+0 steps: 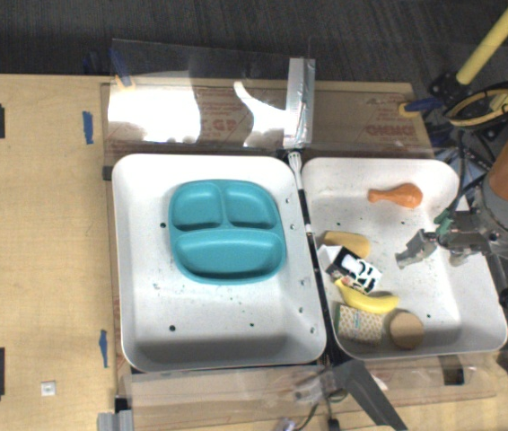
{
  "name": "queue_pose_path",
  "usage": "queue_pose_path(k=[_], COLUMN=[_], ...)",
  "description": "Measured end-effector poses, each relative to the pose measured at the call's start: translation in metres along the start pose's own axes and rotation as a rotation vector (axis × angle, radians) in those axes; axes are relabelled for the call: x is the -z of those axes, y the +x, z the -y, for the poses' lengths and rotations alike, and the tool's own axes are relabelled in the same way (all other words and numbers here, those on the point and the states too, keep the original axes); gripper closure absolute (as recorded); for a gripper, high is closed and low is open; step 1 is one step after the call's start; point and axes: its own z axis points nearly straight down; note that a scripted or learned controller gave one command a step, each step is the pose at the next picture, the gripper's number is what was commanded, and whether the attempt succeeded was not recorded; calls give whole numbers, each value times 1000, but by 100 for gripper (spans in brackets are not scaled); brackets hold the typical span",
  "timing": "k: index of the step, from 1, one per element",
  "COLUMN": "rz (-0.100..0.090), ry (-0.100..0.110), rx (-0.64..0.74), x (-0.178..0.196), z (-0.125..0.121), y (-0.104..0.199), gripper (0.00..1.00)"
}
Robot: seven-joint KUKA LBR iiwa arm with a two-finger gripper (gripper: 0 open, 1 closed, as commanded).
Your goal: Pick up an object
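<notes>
**Op:** Bench (39,241) first, far left: bare brown board with black corner marks and bits of blue tape. Next comes the left bin (137,268), white and shallow, and in it I see a teal divided plate (227,230), three compartments, lying flat near the bin's middle.

**Desk:** And past the divider?

**Op:** Right bin (469,312). Along its left side I log a cluster: a small yellow-brown piece (347,241) uppermost, just below it a black-and-white item (356,269), then a banana (368,301) touching that item's lower edge. Below the banana sits a speckled pale object (360,324) with a brown round object (406,329) right beside it, both near the bin's near wall. At the far end, apart from the cluster, lies an orange drumstick-shaped toy (396,196).

**Desk:** Gripper?

**Op:** Gripper (413,251) reaches in from the right, over the middle of the right bin, the grey arm (505,232) and its orange band behind it. The fingers (407,256) point left toward the cluster. From here I cannot tell whether they are apart or together; the tips blur into one grey shape.

**Desk:** Anything between them?

**Op:** I see nothing clamped. The drumstick toy lies just beyond the tips toward the far wall, the black-and-white item near them on the left, bare white floor between.
</notes>
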Motion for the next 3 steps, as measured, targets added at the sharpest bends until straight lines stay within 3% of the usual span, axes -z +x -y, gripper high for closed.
queue_pose_path(k=[1, 2, 3], rz=[0, 1, 1], ry=[2, -8, -8], rx=[-103, -205, -66], x=[-86, -123, -123], z=[-66, -123, -114], y=[-23, 23, -60], gripper=[0, 0, 0])
